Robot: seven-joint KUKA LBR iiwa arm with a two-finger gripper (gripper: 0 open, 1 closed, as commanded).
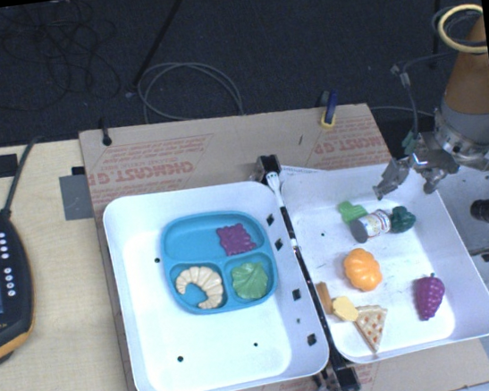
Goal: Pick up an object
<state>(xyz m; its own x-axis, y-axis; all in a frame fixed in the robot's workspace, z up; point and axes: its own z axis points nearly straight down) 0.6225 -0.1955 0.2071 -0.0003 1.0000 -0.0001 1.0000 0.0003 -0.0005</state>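
Camera view: approach step. Gripper poised over right bin, far edge; fingers spread, nothing between them. Nearest pick: bottle, lying just below, touching green toy. Next: descend, centre over bottle, close. Risk: nudging neighbours.

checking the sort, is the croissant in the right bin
No, the croissant lies in the blue divided tray in the left bin.
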